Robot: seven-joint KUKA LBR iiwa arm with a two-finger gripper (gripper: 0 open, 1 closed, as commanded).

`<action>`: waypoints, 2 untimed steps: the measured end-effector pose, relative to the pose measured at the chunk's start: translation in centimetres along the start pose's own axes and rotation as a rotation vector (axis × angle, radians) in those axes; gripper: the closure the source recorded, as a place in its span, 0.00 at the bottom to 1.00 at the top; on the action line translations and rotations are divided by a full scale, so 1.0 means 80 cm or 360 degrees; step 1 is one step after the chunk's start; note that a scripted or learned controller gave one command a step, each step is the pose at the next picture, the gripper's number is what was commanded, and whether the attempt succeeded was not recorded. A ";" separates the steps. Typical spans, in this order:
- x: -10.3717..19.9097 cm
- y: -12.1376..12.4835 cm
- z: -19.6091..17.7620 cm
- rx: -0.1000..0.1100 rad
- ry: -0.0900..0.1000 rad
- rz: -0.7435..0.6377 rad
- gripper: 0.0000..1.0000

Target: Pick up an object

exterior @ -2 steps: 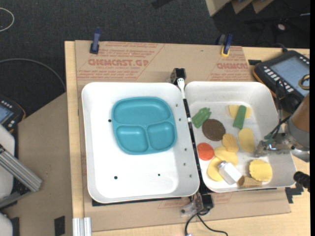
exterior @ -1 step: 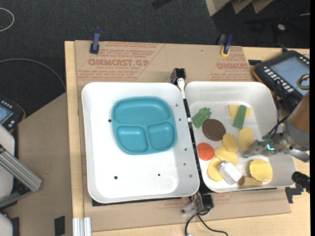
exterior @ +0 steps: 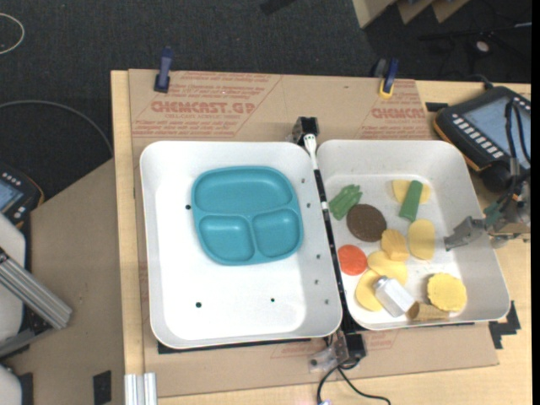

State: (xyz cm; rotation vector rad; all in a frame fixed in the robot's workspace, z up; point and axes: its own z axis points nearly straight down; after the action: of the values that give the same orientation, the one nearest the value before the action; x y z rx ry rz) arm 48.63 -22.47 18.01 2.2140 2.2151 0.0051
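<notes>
A: Where is the gripper (exterior: 460, 234) sitting?

B: It is reaching in over the right bin (exterior: 439, 152), hovering at that bin's right side. Whether it is clenched or released, I cannot tell, and nothing is showing between its tips.

A: What is lying closest to it?

B: A yellow piece (exterior: 422, 239) is lying just to its left, with another yellow piece (exterior: 393, 245) beyond that. A round ridged yellow piece (exterior: 445, 292) is sitting below the gripper.

A: And farther out?

B: A green stick (exterior: 411, 200) is resting up and to the left, then a brown disc (exterior: 366, 221), a green leafy piece (exterior: 345, 200) and an orange disc (exterior: 352, 259). Well to the left, a teal divided plate (exterior: 246, 213) is lying in the left bin (exterior: 169, 251). Both bins are sitting on the cardboard-covered surface (exterior: 211, 99).
</notes>
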 end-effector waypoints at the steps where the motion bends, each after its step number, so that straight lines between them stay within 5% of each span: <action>1: 0.000 -0.007 -0.071 0.0003 0.0001 0.0000 0.00; 2: 0.063 -0.006 -0.115 0.0006 0.0005 -0.0007 0.00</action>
State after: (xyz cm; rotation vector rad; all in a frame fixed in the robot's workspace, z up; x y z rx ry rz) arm 48.02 -17.41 27.19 2.2127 2.2231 0.0042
